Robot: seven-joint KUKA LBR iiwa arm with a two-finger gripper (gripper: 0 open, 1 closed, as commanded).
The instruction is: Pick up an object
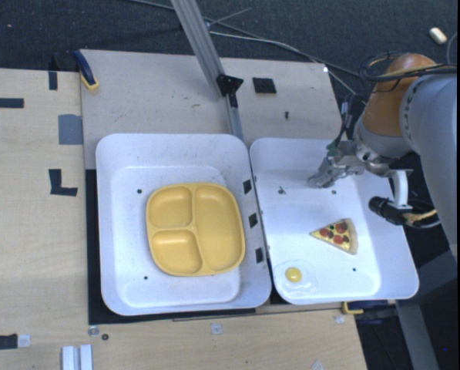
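A toy pizza slice (337, 235) lies in the right bin (291, 156), toward its near right side. A toy fried egg (295, 276) rests close to that bin's near left corner. My gripper (324, 177) hangs over the far middle of the right bin, above and a little left of the pizza slice. Nothing shows between its fingers. A yellow divided plate (194, 228) sits in the middle of the left bin (122, 168).
A grey metal pole (203, 41) slants down to a black clamp at the far edge between the bins. Cables run behind the bench. Black tape marks sit on the wooden surface at the left.
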